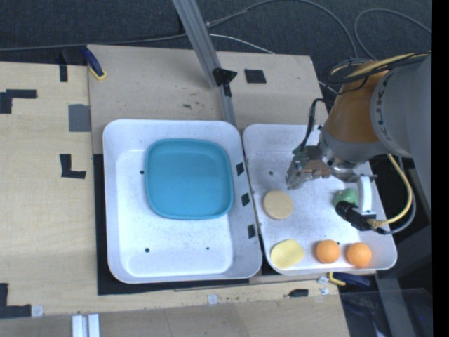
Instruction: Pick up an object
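Three things are lying in a row along the near edge of the right-hand shallow white plastic bin: one flat pale-yellow round piece, one small orange ball and a second orange ball just beside it. A little farther in, one flat tan round disc is resting alone on the bin floor. To its right a small green object is sitting half covered by the robot's hardware, so its shape is hard to make out. That is making five loose things in this bin.

The two-finger gripper is hanging just beyond the tan disc, near it but apart (whether it is open or closed cannot be told from this angle). Nothing is showing in its grasp.

The left-hand shallow white bin is holding one light-blue rounded-square plastic plate, lying flat toward its far side.
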Tool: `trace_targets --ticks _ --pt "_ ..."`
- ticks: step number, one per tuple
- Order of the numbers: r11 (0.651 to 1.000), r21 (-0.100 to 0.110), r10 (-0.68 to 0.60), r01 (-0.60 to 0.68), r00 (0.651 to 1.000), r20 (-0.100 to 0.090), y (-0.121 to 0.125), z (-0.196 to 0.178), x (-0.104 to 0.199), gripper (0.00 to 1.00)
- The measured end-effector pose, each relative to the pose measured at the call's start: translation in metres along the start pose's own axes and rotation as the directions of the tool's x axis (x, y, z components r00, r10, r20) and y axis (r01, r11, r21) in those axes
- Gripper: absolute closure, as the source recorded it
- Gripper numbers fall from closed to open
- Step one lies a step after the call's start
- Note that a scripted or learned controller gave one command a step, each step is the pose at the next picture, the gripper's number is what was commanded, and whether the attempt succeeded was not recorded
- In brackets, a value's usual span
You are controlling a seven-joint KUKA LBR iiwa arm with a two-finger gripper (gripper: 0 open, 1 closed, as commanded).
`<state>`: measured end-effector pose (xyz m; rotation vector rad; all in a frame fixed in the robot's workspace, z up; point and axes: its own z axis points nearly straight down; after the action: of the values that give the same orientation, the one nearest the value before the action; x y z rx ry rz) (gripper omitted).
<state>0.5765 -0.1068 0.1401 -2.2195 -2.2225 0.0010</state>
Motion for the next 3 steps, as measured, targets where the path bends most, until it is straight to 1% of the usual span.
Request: trace_targets --ticks 1,2,3 --pt "1.0 -0.004 0.001 -0.001 1.0 0.0 0.01 -0.05 -0.003 1.0" --pt "1.0 -0.006 0.001 -0.001 1.0 0.0 0.006 -0.112 -0.002 1.0" --pt "1.0 -0.002 0.001 -0.001 1.0 0.0 0.007 -0.133 -0.002 1.0"
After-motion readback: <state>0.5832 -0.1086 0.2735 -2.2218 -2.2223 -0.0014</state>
